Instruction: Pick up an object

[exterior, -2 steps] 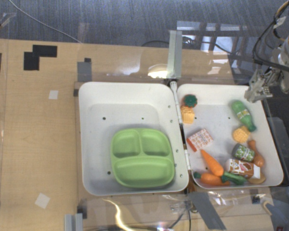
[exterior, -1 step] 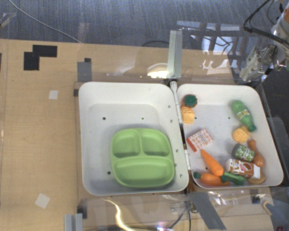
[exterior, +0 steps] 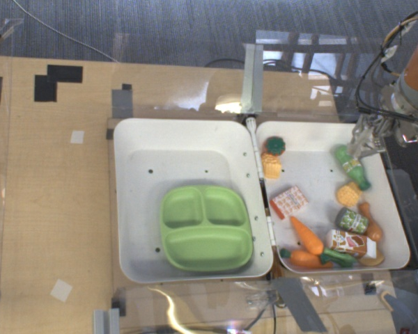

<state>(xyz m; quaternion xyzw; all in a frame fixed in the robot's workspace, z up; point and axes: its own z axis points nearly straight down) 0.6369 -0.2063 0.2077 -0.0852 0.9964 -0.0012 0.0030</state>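
My gripper (exterior: pixel 362 152) hangs over the far right corner of the right bin (exterior: pixel 313 141), below the orange-banded wrist. Its fingers (exterior: pixel 368 136) stand slightly apart and point down at a green vegetable toy (exterior: pixel 354 169) lying by the bin's right wall. The fingertips are at the toy's upper end, and nothing is gripped between them. The right bin also holds a yellow lumpy toy (exterior: pixel 348 195), a green can (exterior: pixel 352 220), a small carton (exterior: pixel 350 242), a carrot (exterior: pixel 306 234) and a red-and-white packet (exterior: pixel 289 202).
The left bin (exterior: pixel 136 186) holds a green divided plate (exterior: pixel 205 228). A green-topped toy (exterior: pixel 274 145) and a yellow piece (exterior: pixel 271 165) sit by the divider between the bins. A brown sausage (exterior: pixel 370 223) lies along the right wall. Cables hang behind the wrist.
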